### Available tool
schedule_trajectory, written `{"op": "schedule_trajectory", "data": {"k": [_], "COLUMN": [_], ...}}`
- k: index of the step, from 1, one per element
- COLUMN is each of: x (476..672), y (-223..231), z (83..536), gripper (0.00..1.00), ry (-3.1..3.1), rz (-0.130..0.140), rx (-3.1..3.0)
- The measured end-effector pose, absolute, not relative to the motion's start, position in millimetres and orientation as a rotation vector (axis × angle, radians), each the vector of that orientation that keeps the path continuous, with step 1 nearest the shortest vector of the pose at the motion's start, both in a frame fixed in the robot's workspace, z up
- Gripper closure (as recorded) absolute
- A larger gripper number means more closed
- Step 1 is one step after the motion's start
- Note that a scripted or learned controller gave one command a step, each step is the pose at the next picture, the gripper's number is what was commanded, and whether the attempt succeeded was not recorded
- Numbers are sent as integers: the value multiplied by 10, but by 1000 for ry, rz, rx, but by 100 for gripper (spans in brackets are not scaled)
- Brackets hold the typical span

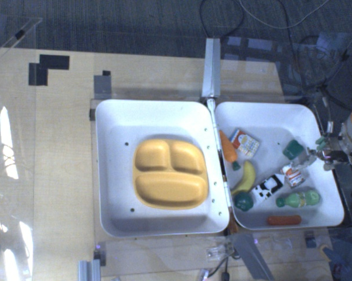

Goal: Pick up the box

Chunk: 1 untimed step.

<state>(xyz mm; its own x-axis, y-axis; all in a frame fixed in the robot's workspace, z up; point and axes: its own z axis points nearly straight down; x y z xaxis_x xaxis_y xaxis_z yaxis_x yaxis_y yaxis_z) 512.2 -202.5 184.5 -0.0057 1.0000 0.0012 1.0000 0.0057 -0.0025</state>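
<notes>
The box (245,143) is a small orange and white carton that lies flat in the upper left part of the right bin (269,113). It rests beside an orange carrot (226,147). My gripper (323,153) hangs at the right rim of that bin, well to the right of the box and apart from it. Close to the gripper are a green block (293,149) and a small red and white container (294,175). Nothing shows in the gripper's hold.
The right bin also holds a banana (245,176), a dark green round item (243,201), a black and white cow toy (268,186), a green bottle (297,199) and a red sausage (283,219). A yellow compartment plate (170,173) sits in the left bin (114,157).
</notes>
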Motion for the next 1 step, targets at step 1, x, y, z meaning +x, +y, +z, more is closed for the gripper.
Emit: {"op": "schedule_trajectory", "data": {"k": [1], "x": [5658], "y": [-1388], "z": [885], "gripper": [0], "ry": [-2181], "rz": [-4], "rx": [-2265]}}
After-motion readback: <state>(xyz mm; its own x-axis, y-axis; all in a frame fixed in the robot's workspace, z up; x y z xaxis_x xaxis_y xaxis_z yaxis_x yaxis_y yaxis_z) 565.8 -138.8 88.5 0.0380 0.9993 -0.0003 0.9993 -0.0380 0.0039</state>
